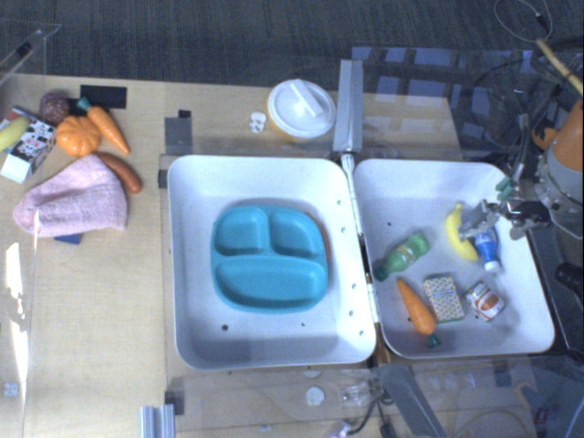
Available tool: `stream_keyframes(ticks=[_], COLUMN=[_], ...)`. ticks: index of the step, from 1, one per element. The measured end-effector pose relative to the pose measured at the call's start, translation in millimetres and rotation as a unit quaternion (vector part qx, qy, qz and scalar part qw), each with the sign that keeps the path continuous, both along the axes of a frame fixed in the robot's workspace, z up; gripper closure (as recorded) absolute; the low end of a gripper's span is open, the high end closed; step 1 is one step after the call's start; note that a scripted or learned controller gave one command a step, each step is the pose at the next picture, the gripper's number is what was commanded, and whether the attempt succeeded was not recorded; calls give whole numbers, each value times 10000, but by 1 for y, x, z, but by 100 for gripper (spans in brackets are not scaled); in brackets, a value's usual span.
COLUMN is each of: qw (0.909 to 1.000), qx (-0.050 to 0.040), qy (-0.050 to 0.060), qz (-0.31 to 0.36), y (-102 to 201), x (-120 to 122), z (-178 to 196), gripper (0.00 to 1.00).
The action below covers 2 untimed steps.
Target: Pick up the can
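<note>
The can (484, 301), small, red and white with a silver end, lies on its side in the front right part of the right bin (529, 336). My gripper (490, 219) hangs over the bin's right side, farther back than the can and apart from it. Directly under the gripper sits a blue and white bottle-like item (487, 249), with a yellow banana (455, 231) just to its left. The grey arm with its orange band (568, 144) comes in from the right edge.
The right bin also holds a green bottle (402, 255), a carrot (417, 307) and a patterned sponge-like block (443, 297) beside the can. In the left bin lies a blue divided plate (269, 255). A white lid (302, 108) and toy foods (91, 135) rest on the bench.
</note>
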<state>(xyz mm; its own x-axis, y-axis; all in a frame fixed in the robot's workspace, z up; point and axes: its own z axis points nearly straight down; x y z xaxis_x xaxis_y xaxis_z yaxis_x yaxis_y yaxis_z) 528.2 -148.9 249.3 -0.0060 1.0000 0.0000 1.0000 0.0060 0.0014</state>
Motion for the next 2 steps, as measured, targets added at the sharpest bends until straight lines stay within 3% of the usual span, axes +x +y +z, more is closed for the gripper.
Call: stream_keyframes(ticks=[1, 2], qw=[9996, 9960], qx=[-21, -11], qy=[-59, -123], qz=[-278, -882], y=[-21, 46], x=[-35, -34], z=[-144, -155], gripper=[0, 0])
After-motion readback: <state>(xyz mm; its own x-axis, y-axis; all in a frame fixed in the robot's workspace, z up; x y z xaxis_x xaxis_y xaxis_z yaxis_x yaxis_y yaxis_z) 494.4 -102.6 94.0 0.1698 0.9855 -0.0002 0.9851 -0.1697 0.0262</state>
